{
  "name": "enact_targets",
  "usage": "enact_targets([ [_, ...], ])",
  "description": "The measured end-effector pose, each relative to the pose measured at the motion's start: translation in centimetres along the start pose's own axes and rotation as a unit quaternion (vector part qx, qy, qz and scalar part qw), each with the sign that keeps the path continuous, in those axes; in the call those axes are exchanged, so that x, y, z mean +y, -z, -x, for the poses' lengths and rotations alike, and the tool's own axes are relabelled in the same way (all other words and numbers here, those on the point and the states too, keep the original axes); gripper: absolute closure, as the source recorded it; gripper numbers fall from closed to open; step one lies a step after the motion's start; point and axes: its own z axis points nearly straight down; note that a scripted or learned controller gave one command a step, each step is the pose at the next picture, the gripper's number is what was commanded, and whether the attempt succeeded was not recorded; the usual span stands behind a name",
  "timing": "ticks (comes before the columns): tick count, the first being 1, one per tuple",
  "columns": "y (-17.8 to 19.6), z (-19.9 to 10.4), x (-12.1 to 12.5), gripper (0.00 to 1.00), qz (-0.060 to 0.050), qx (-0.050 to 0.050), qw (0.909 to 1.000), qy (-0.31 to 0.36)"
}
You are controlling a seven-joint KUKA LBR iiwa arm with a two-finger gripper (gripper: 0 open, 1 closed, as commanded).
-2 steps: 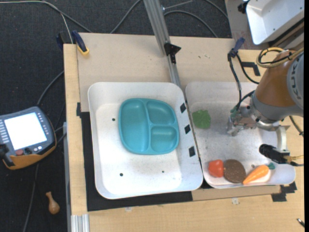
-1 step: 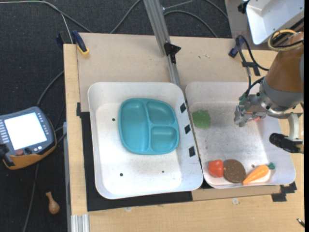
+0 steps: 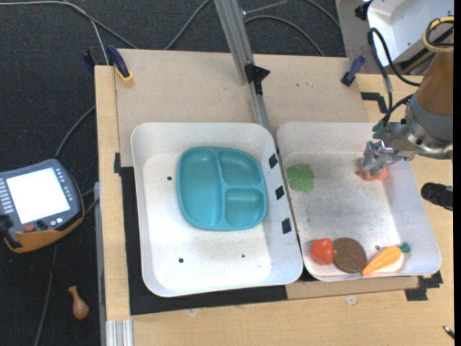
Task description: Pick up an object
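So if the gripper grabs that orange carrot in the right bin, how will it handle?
The carrot looks like a smooth plastic toy, so probably light and stiff. Its tapered, rounded shape may slip or roll between fingers. It touches the brown round piece, which could get nudged.

The light wooden table (image 3: pixel 187 85) carries two shallow white plastic bins set side by side, their inner rims touching. The left bin (image 3: pixel 155 265) sits near the middle of the table, the right bin (image 3: pixel 425 244) toward its right end. Black matting (image 3: pixel 124 229) shows under the bins' edges. A silver metal rail (image 3: pixel 234 31) slants down across the table's far part to the seam between the bins. A blue clamp (image 3: pixel 119 65) grips the far left corner, another blue clamp (image 3: pixel 352 70) the far right.
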Motion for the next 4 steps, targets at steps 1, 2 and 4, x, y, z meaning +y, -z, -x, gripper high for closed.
enact_targets([
  [1,1.2,0.0,0.1,1.00,-0.002,0.001,1.0000,0.000],
  [2,1.9,-5.1,-0.6,1.00,-0.004,0.002,1.0000,0.002],
  [4,2.3,-15.2,-1.5,1.00,-0.005,0.002,1.0000,0.001],
])
